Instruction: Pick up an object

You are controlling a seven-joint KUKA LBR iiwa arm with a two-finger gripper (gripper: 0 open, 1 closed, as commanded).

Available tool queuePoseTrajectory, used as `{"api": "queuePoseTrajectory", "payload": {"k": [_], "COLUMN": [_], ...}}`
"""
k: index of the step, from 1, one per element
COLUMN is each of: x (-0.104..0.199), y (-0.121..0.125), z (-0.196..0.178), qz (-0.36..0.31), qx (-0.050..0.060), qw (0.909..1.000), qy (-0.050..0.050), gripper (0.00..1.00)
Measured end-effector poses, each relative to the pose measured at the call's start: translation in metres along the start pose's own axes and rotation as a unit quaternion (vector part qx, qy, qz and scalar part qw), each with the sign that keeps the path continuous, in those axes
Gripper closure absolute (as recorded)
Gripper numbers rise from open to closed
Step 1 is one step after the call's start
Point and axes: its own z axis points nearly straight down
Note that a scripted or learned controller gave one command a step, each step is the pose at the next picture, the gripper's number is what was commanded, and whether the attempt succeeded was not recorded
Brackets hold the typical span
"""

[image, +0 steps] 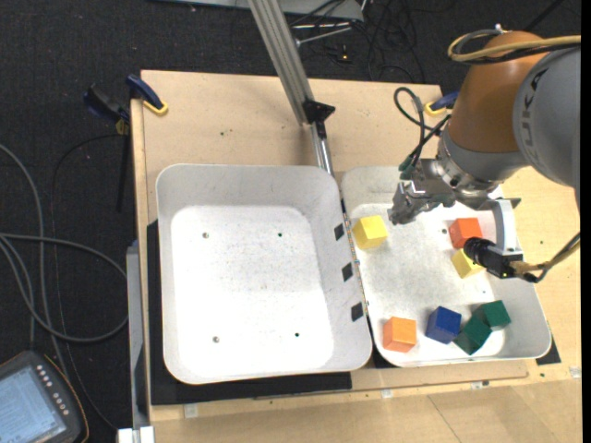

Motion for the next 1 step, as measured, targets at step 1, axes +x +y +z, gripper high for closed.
{"api": "queuePoseTrajectory", "payload": {"k": [1], "x": [0.0556], "y": [0.0186], "z": [-0.0081], "qz": [0.000], "qx": [0.000], "qw": [1.0000], "qy": [0.000], "gripper": [1.00]}}
